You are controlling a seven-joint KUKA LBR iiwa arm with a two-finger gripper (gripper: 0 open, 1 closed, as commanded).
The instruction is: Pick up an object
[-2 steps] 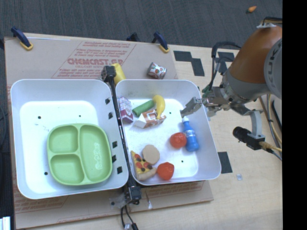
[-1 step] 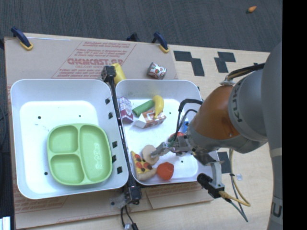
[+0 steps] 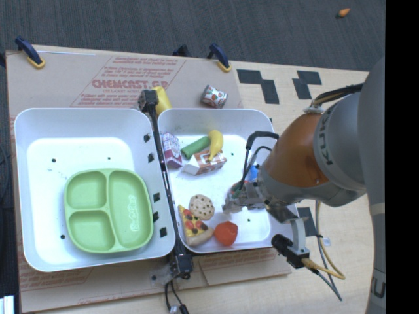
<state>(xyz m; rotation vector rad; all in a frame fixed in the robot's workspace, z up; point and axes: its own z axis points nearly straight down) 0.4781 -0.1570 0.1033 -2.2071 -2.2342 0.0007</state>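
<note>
The right bin (image 3: 262, 120) holds several toy foods. A yellow banana (image 3: 216, 142), a green cylinder (image 3: 192, 148) and a white and red carton (image 3: 204, 164) lie together near its far side. A cookie (image 3: 201, 207), a pizza slice (image 3: 192, 225) and a red tomato (image 3: 226, 233) lie near its front. A purple and white packet (image 3: 171, 149) leans on the left wall. My gripper (image 3: 233, 200) hangs low inside the bin, just right of the cookie and above the tomato, with the arm's orange band (image 3: 291, 159) over it.
The left bin (image 3: 39, 136) holds a green divided plate (image 3: 108, 209). On the cardboard behind the bins lie a small carton (image 3: 213, 97) and a yellow and black object (image 3: 156, 99). Blue clamps (image 3: 220, 56) grip the board's far edge.
</note>
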